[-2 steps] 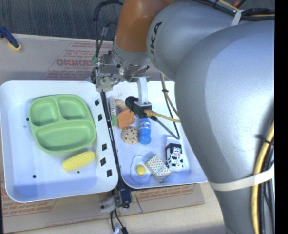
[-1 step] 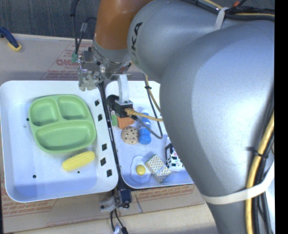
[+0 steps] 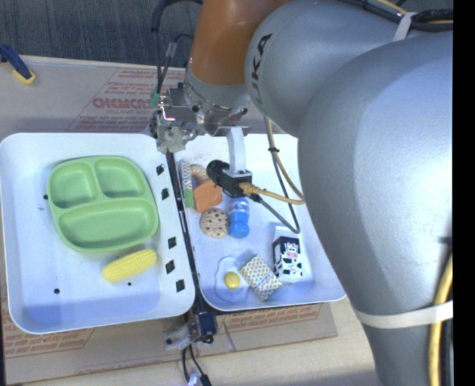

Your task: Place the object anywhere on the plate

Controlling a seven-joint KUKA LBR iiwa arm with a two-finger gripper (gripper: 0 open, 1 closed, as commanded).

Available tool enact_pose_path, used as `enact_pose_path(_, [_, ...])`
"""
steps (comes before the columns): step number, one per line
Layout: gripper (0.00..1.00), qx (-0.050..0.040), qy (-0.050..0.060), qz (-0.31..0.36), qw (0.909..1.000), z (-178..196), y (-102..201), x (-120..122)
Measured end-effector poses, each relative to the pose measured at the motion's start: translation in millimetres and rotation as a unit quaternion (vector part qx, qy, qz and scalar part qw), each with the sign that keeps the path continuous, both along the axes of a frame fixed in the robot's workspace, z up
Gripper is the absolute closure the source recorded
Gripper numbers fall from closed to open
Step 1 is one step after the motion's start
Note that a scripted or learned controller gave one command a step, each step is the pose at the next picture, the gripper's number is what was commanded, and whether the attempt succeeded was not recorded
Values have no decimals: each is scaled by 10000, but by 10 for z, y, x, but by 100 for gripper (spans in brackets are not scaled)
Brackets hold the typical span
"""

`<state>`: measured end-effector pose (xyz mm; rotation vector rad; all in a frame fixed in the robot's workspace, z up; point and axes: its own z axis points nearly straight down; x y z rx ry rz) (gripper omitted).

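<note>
Grey arm (image 3: 366,95) over rt bin (image 3: 301,294); corn (image 3: 129,264) beside green plate (image 3: 102,202).

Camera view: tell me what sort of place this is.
Probably a robot test bench in a lab: a grey arm with an orange band reaches over two shallow white bins holding toy items, like a yellow plastic corn cob beside a green divided plate.

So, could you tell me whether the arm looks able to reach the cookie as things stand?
Probably yes: the cookie lies uncovered, and the tool is nearby over the bins' divider. The orange block and blue bottle crowd it, so gripping may be awkward.
</note>
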<state>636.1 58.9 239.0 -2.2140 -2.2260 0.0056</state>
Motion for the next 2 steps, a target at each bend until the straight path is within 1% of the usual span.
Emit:
enact_pose_path(1, [100, 10, -25, 9, 10000, 755, 578, -224])
enact_pose_path(2, [100, 14, -26, 10, 10000, 1282, 1167, -438])
